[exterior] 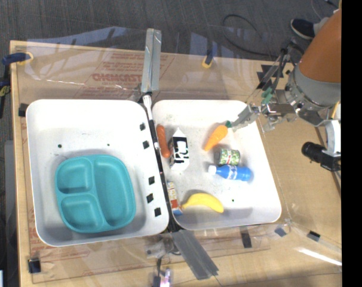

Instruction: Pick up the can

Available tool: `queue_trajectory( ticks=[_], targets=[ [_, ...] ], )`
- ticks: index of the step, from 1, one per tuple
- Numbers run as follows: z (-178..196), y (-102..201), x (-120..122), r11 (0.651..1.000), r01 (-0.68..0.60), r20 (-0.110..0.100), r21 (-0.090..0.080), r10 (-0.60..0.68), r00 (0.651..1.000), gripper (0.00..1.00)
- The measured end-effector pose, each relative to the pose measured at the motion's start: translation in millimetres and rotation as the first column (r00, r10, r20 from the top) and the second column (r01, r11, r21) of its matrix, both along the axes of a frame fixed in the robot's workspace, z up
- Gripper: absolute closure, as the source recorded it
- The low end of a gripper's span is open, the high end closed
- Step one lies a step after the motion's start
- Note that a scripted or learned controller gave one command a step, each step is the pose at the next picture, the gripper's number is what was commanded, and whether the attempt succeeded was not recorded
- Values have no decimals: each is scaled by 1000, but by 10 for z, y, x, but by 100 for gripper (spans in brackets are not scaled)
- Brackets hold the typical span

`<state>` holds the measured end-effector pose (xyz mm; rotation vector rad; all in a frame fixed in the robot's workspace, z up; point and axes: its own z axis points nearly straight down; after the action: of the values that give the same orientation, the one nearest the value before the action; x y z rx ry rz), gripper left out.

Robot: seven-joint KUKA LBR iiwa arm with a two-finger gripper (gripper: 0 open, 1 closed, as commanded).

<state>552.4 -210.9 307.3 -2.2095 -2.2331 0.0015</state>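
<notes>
The can (229, 156) is small and green with a pale label. It lies on its side in the middle of the right bin (261, 205). My gripper (243, 118) hangs over the bin's upper right corner, up and to the right of the can and apart from it. Its tip is close to the leafy end of an orange carrot (215, 137). Nothing is seen held in it.
A blue bottle (232, 173) lies just below the can, touching or nearly so. A banana (202, 202), a black-and-white carton (179, 151) and a sausage (163, 141) share the right bin. The left bin (43, 124) holds a teal divided tray (95, 191).
</notes>
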Motion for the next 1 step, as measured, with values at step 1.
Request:
queue_trajectory(
  ticks=[1],
  targets=[
    [-1174,23,284,999,48,-5,1,-48,999,0]
  ],
)
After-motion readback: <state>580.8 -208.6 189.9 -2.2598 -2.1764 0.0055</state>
